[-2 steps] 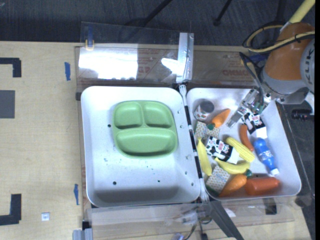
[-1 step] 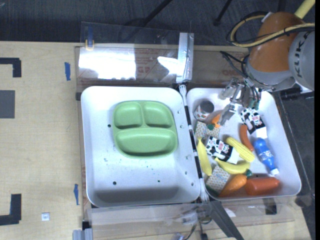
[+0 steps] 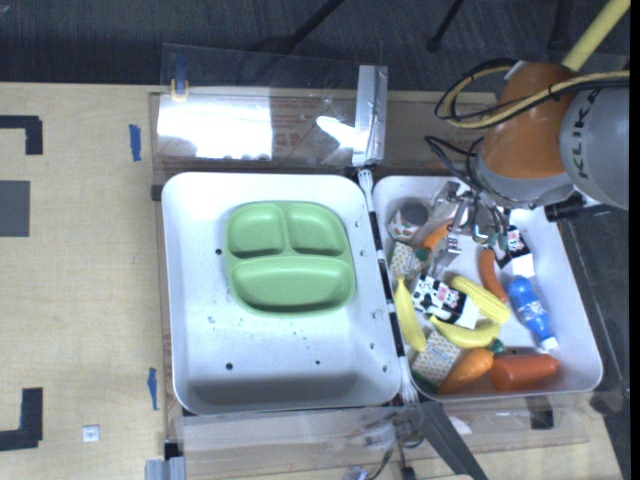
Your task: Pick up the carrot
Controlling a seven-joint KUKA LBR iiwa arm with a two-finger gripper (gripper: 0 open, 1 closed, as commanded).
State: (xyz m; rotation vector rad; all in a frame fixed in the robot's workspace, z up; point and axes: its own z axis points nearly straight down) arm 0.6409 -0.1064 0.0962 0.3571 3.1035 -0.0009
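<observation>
Jaws: cannot tell, gripper [image 3: 462,230] over far right bin [image 3: 580,358] | carrot [image 3: 466,369] near edge: light, stiff, smooth; grasp mid-body

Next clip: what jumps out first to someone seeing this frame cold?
The green divided plate sits alone in the left bin, the calmest and brightest patch. The right bin is a crowded heap: yellow bananas, a blue bottle, and a carrot at its near edge. The arm's tool hangs over that bin's far end, apart from the carrot.
</observation>
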